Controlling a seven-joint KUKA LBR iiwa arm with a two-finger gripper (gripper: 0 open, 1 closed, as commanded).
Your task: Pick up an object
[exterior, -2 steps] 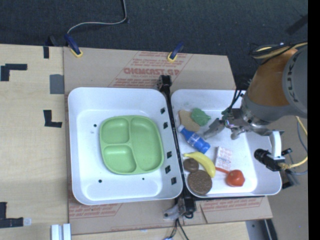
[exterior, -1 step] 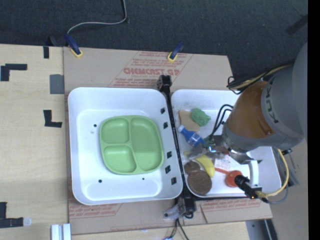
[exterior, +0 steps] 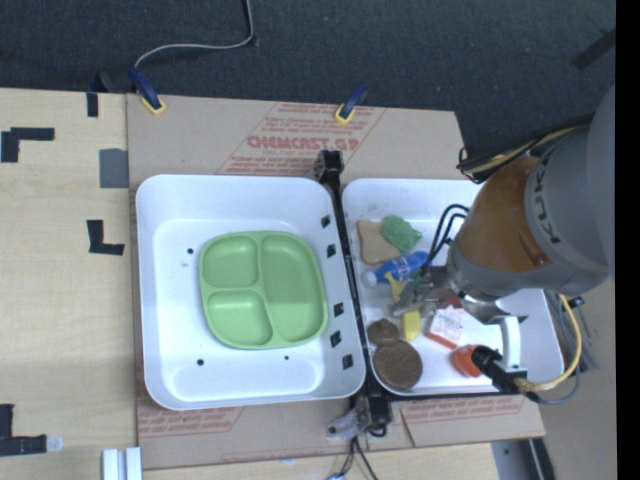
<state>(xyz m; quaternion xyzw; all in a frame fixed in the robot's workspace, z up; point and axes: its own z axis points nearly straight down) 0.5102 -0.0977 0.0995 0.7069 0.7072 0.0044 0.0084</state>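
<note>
The approach is judged under way: the arm (exterior: 515, 233) is lowered over the right bin (exterior: 550, 353), where a blue bottle (exterior: 398, 269) lies among clutter. The jaws' state cannot be told. A centred descent is needed.

The grey, rounded metal arm (exterior: 580, 208) comes in from the right edge of the frame, sloping down toward the lower centre-right. A broad orange band (exterior: 505, 223) wraps it just above the wrist. Below that, the dark claw (exterior: 428, 293) points leftward and down, low in the right half of the frame; its tips are too blurred to read.
</note>
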